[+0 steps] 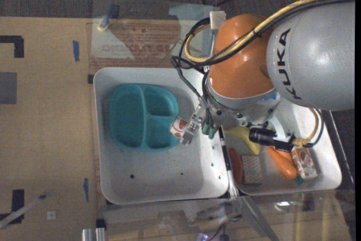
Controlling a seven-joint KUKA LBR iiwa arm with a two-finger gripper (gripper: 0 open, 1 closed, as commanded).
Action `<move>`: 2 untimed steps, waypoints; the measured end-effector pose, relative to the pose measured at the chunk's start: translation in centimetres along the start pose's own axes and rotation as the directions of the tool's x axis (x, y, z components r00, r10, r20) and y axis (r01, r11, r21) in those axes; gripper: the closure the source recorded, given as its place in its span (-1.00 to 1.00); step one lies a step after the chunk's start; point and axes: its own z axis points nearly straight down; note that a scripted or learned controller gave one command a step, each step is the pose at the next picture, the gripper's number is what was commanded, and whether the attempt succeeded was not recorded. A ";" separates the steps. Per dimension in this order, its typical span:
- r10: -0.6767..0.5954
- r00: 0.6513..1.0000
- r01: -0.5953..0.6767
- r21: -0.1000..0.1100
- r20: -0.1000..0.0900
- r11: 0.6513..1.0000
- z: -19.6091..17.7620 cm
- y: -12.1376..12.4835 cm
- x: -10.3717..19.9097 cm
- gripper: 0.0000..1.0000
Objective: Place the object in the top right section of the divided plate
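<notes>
A teal divided plate [138,113] lies in the upper left part of the left bin [163,180]. A small red and white carton [178,128] hangs at the plate's lower right edge, over the rim of the section there. My gripper [186,131] reaches in from the right and is shut on the carton, whose right end sits between the fingertips. The big orange and grey wrist hides the bin's upper right corner and the divider between the bins.
The right bin [330,178] holds a yellow item [243,139], an orange carrot [282,162], a small juice carton [305,163], a tan sponge-like block [252,169] and a red piece [236,165]. Cables loop above the wrist.
</notes>
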 end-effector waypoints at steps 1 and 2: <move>-0.186 0.983 0.186 -0.004 0.006 0.983 1.2 3.3 -0.2 1.00; -0.448 0.894 0.448 -0.004 0.008 0.894 0.4 6.9 1.3 1.00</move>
